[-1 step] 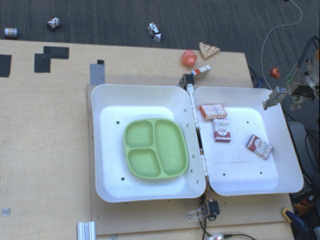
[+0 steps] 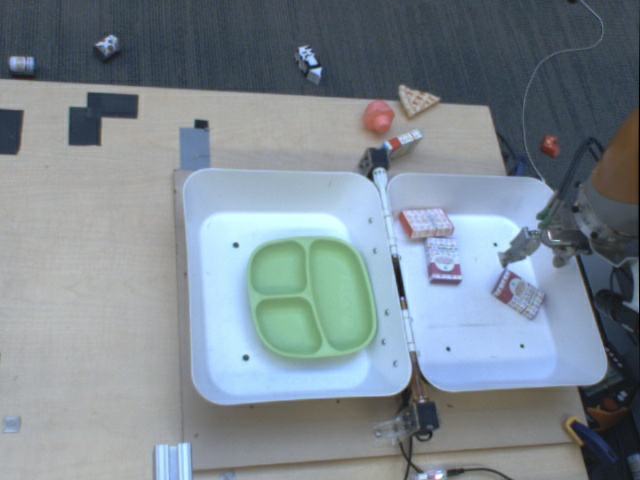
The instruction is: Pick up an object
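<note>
The gripper [image 2: 522, 248] hovered over the right bin [image 2: 480, 343], just above a tilted carton [image 2: 518, 294]; jaws' state unclear. Approach underway; next, descend and close on it.

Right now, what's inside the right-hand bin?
The right bin holds three small red-and-white boxes. The pincer hangs over the far-right one; the floor beneath the arm is hidden.

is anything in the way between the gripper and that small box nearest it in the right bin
Nothing visible does. The gripper hangs over the right bin, just above the tilted red-and-white box, with bare bin floor between them. The two other small boxes lie off toward the divider, apart from that path.
</note>
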Controlling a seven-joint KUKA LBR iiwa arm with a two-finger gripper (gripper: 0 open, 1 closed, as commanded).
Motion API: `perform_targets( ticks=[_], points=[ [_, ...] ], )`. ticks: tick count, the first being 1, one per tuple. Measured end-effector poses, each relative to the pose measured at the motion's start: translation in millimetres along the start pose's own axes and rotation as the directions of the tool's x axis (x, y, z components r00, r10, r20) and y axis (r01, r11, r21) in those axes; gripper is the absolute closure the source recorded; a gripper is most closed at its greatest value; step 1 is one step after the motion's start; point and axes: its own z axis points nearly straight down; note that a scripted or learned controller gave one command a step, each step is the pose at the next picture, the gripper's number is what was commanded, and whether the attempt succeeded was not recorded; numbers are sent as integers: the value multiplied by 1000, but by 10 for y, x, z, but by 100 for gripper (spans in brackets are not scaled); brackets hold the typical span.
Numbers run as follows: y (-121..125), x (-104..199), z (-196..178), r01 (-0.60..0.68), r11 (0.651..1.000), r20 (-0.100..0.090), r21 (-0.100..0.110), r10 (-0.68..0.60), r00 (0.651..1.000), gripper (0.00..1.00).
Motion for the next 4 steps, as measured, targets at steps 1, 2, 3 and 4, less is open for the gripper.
perform_targets(
  ticks=[1,2,3,4],
  points=[
    [-464,562,560,-1,1000,10,-19,1,1000,0],
    [-437,544,429,-2,1000,14,-28,2,1000,100],
    [-441,545,435,-1,1000,14,-27,2,1000,0],
    [-798,915,595,-2,1000,3,-10,2,1000,0]
  ],
)
